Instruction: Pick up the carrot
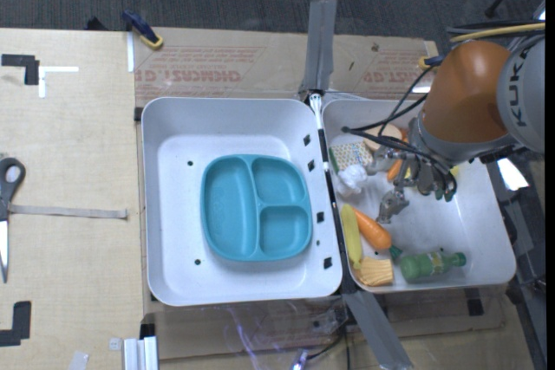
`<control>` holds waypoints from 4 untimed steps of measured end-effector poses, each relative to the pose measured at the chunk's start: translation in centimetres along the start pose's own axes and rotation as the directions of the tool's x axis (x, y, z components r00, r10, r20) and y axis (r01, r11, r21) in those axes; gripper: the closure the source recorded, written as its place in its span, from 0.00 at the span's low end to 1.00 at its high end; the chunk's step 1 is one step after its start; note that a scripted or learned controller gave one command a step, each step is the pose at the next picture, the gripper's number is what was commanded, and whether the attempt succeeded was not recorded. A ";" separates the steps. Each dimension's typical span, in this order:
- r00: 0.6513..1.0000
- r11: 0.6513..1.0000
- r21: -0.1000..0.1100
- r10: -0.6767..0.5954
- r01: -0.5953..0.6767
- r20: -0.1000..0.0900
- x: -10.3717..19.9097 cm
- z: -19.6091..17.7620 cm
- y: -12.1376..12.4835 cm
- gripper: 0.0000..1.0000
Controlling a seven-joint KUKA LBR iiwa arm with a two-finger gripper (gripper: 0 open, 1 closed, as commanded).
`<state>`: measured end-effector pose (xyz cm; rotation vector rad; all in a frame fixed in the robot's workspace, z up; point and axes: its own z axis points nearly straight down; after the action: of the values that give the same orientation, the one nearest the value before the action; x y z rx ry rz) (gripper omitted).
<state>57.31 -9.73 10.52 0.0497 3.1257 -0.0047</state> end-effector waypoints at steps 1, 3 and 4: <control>1.000 1.000 0.001 -0.003 0.003 0.007 -0.2 -1.0 0.0 1.00; 1.000 1.000 0.003 -0.005 0.005 0.013 -0.5 -2.1 0.0 1.00; 1.000 1.000 0.002 -0.004 0.004 0.013 -0.5 -2.1 0.1 0.00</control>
<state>57.77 -9.68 12.61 0.0427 3.1133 -0.0085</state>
